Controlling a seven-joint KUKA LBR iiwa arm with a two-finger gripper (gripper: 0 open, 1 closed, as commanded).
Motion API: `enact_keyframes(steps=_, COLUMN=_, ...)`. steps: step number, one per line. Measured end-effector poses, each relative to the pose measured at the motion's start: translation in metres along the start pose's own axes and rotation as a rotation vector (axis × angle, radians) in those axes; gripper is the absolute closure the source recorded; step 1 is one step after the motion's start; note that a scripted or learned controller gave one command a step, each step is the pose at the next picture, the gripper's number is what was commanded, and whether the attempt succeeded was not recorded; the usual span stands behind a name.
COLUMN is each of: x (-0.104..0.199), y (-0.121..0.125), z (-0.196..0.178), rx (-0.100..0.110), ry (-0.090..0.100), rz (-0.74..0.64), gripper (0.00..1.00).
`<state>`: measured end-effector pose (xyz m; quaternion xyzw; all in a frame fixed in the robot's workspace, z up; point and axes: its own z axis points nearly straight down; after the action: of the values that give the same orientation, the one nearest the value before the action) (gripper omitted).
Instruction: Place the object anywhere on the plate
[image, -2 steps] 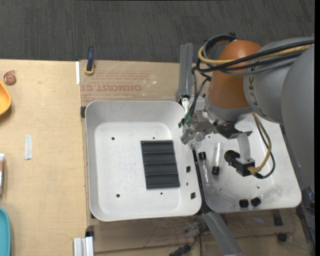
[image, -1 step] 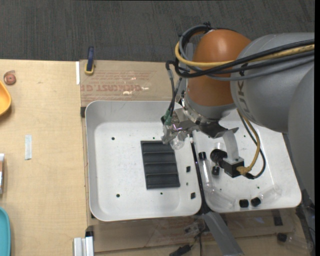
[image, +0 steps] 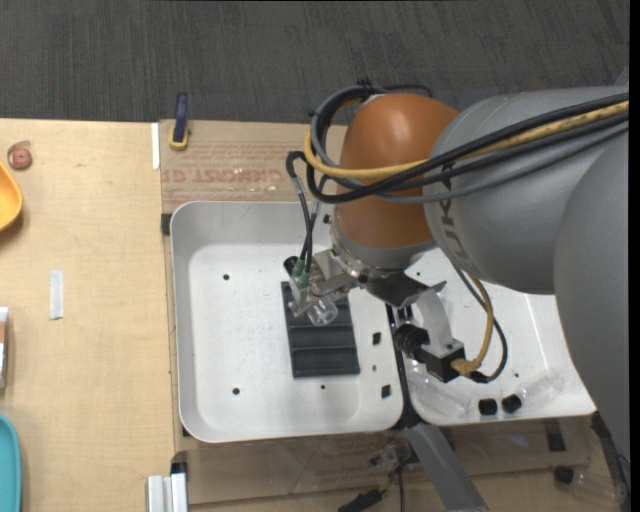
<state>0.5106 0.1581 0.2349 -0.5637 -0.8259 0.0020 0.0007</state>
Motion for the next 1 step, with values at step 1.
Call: enact_keyframes(steps=1, x=-0.0239, y=0.0204, z=-0.0145, rx=-0.002, ry=-0.001, rz=-0.174, gripper=1.0)
